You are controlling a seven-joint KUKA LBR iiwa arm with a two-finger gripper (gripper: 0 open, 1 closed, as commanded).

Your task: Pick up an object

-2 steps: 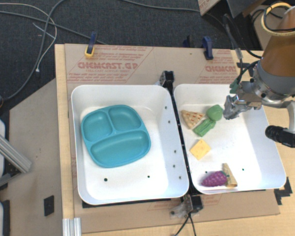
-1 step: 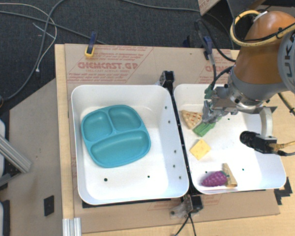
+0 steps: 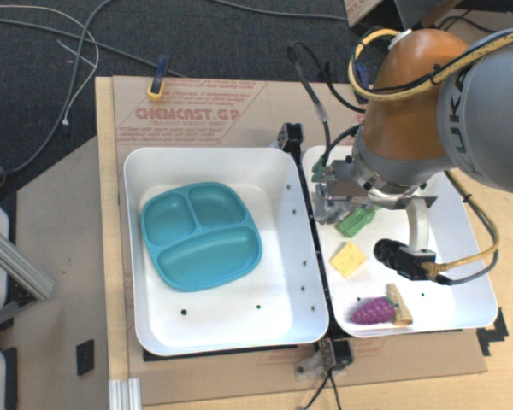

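Observation:
My gripper (image 3: 328, 205) hangs low over the left side of the right bin (image 3: 470, 310), close to the wall between the two bins. Right beside it, on its right, a green block (image 3: 357, 221) lies on the bin floor, partly covered by the wrist. A yellow cheese wedge (image 3: 348, 260) sits just in front of the green block. A purple bunch of grapes (image 3: 374, 311) lies near the bin's front edge with a tan piece (image 3: 401, 307) against it. I see nothing held in the gripper.
The left bin (image 3: 145, 314) holds a teal divided plate (image 3: 202, 235). The grey and orange arm covers the back of the right bin. Cables run over the cardboard behind the bins, and a small blue and yellow clip (image 3: 160, 75) lies at the cardboard's back edge.

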